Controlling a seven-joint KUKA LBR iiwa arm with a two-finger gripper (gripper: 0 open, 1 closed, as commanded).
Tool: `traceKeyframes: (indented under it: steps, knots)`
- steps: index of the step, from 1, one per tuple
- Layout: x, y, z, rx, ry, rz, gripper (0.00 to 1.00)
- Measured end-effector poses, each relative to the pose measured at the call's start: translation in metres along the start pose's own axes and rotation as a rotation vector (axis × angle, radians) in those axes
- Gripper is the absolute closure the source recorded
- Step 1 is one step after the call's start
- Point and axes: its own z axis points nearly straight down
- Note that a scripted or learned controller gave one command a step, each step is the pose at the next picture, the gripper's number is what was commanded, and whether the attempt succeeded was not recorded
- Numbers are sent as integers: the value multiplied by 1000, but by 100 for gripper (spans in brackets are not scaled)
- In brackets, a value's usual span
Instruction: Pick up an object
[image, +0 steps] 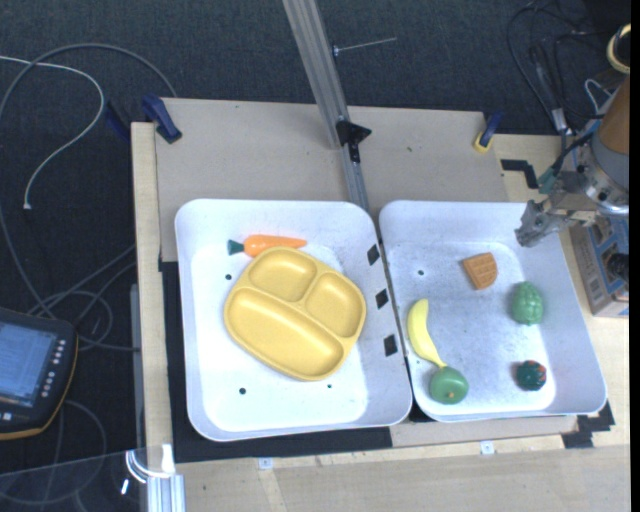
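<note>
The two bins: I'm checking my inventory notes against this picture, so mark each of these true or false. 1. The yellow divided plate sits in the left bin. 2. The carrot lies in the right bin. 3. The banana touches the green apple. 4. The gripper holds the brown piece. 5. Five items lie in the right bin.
1. True: the yellow divided plate sits in the left bin.
2. False: the carrot lies in the left bin, beside the plate's upper edge.
3. True, as far as the view shows: the banana ends right at the green apple.
4. False: the gripper hovers over the right bin, apart from the brown piece.
5. True.
</note>
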Motion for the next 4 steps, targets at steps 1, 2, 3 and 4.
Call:
traceKeyframes:
  steps: [1,2,3,4]
  knots:
    - [57,13,-9,3,4,-6,100]
    - [121,18,-12,6,5,-6,100]
    - [179,26,2,10,5,-5,100]
    - [239,39,-1,5,5,-6,100]
